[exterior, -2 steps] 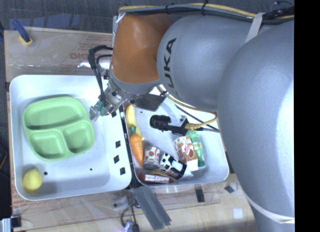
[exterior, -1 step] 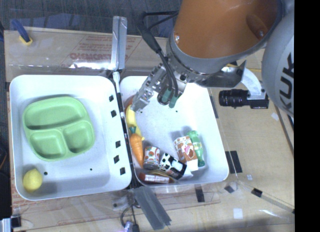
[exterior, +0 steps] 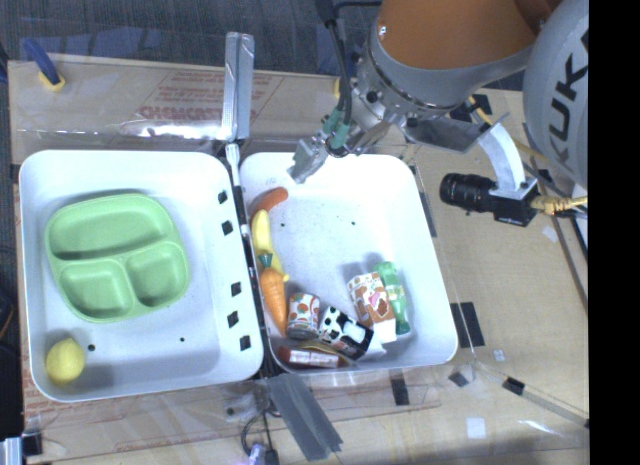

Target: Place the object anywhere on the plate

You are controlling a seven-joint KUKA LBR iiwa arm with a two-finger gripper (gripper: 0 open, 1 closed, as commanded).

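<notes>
The grey two-finger gripper [exterior: 308,163] is hovering, its state impossible to tell; below it an orange plastic toy carrot [exterior: 272,297] is lying, probably light, rigid, slippery, best pinched mid-body.

plate [exterior: 117,257]: green, three compartments, flat in left bin
lemon [exterior: 65,360]: yellow, left bin's near-left corner, just off the plate
</notes>
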